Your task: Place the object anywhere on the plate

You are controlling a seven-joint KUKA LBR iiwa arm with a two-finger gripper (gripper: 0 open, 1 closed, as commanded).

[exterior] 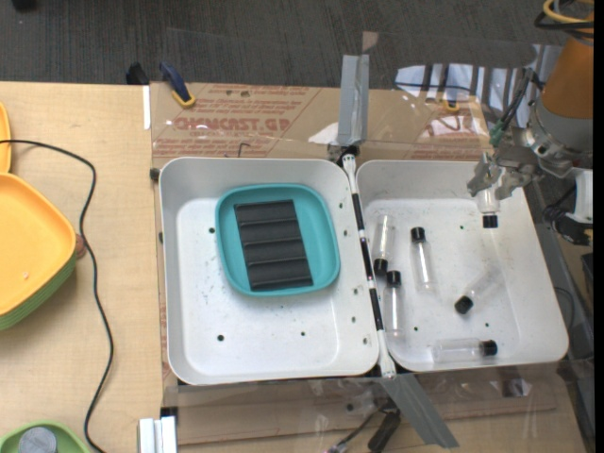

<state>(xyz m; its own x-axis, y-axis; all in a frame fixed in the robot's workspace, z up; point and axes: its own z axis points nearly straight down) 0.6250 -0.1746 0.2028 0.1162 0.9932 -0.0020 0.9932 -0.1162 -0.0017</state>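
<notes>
A teal square plate (325,253) lies in the left bin (189,281), and a black ribbed block (273,244) rests on its middle. Several clear tubes with black caps lie in the right bin (528,281): one (419,254) near the centre, one (384,241) by the divider, and one (461,350) along the front wall. My gripper (488,196) hangs over the right bin's far right part. Directly under it is a short clear tube with a black cap (489,219). I cannot see whether that tube is gripped or lying in the bin.
A grey post (353,102) stands behind the join of the bins. Yellow and green dishes (28,243) and a black cable (94,281) lie on the wooden bench to the left. A loose black cap (462,304) sits in the right bin.
</notes>
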